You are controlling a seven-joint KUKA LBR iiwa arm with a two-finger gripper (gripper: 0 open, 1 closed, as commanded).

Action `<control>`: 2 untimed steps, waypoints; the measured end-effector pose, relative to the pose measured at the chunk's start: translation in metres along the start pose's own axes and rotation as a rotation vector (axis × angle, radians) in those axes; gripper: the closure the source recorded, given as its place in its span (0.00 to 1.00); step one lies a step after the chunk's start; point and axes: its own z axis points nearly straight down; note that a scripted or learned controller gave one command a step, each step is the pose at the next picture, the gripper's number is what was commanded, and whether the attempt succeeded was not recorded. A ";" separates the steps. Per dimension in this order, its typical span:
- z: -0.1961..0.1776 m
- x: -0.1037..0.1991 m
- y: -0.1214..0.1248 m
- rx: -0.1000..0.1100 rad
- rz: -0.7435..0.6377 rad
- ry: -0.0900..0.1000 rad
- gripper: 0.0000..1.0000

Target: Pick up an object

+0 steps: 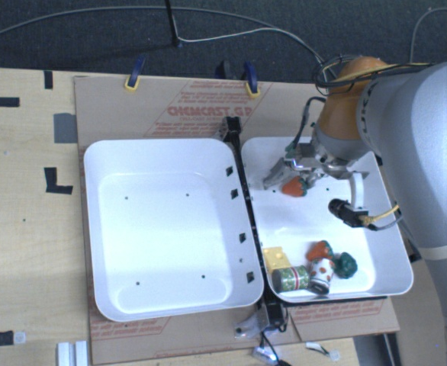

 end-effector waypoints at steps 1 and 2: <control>0.000 0.000 0.000 0.000 0.000 0.000 0.00; 0.000 -0.007 -0.003 0.000 0.000 0.000 0.00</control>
